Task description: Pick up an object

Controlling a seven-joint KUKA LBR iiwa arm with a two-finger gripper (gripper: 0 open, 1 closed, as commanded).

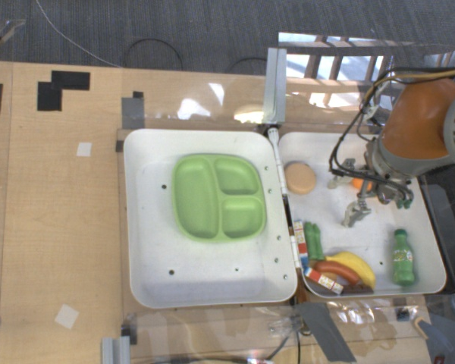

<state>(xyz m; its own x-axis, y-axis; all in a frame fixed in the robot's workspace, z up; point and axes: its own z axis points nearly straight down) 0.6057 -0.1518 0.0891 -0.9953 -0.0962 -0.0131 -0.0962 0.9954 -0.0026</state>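
Two shallow white bins sit side by side on the pale wooden table (53,226) in front of you: the left bin (148,279) fills the middle of the frame, and the right bin (425,275) lies against it toward the right edge. You can see the arm (425,120), with its orange band, reaching in from the upper right and hanging over the upper part of the right bin. Next in size, a green divided plate (216,197) lies flat in the centre of the left bin, with three compartments showing. Look below the arm and you find the claw (356,212) low over the bare middle of the right bin; its fingers look drawn close together with nothing between them, though they are small and hard to read. Your pickable things all lie in the right bin: a round tan bun (300,177) in its upper left corner, a green bottle (402,257) lying near its lower right, a yellow banana (356,266) along the lower edge, touching a red sausage-shaped piece (341,272), and a small green stick-like item (313,241) upright by the left wall just above them.
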